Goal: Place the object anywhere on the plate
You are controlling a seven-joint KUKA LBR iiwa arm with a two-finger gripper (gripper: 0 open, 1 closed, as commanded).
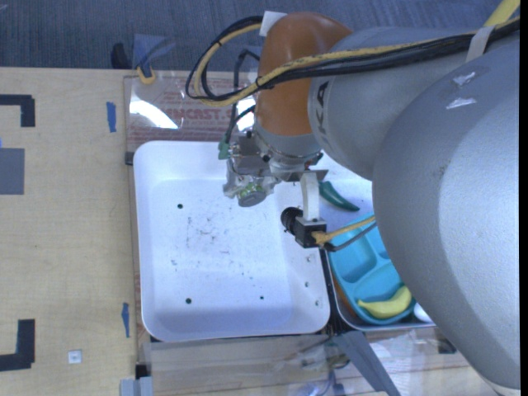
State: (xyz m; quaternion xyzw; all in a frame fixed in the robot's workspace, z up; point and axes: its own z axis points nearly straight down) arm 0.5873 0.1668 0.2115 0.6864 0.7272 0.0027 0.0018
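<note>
Nearest the camera, a curved yellow banana (386,305) lies on the near end of a light-blue plastic plate with raised dividers (363,262), and that plate sits in the right-hand shallow white bin (341,304). My own broad grey arm (437,163) crosses over that bin and hides its right part and one side of the plate. Beyond the plate, at the far end of the same bin, a small dark-green curved thing (337,195) lies half under my wrist; I cannot make out what it is. The left-hand shallow white bin (214,254) has only dark specks and faint scuffs on its floor. Both bins rest on a pale wooden bench (66,221) with black corner marks, a grey square and short strips of blue tape (111,115). A sheet of clear plastic (173,110) lies along the bench's far edge, and behind it is blue-grey carpet (165,7). My orange band (289,64) stands over the far rim of the left bin, and my pincer (247,190) hangs below it, above the far right part of that bin's floor, well apart from the banana. I cannot tell whether it is spread or pressed together, or whether it holds anything.
</note>
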